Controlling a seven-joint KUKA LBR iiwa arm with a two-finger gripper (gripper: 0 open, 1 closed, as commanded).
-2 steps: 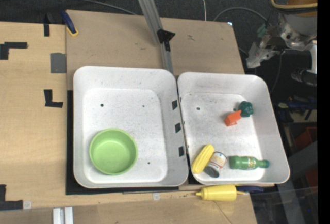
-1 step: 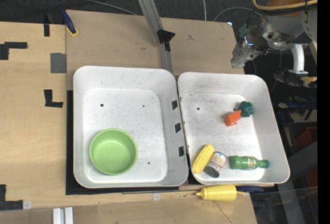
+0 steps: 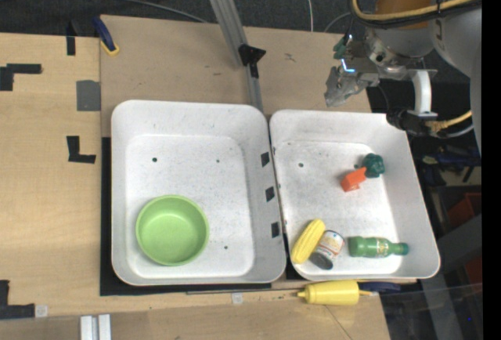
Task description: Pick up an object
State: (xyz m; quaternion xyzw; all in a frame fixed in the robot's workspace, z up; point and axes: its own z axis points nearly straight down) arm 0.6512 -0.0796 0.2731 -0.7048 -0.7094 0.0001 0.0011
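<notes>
From the overhead camera, the tool (image 3: 341,89) hangs at about two o'clock over the bare bench (image 3: 180,56), just beyond the far rim of the right bin (image 3: 407,142); whether it is open or closed I cannot tell, and nothing shows between its tips. In the right bin, an orange carrot with a green top (image 3: 362,173) lies toward three o'clock. Along the near edge, at about five o'clock, a yellow corn cob (image 3: 308,241) touches a small can (image 3: 326,248), with a green bottle (image 3: 376,247) just beside them. The left bin (image 3: 125,127) holds a green bowl (image 3: 172,230) at seven o'clock. A yellow bottle (image 3: 332,293) lies on the bench below the right bin.
</notes>
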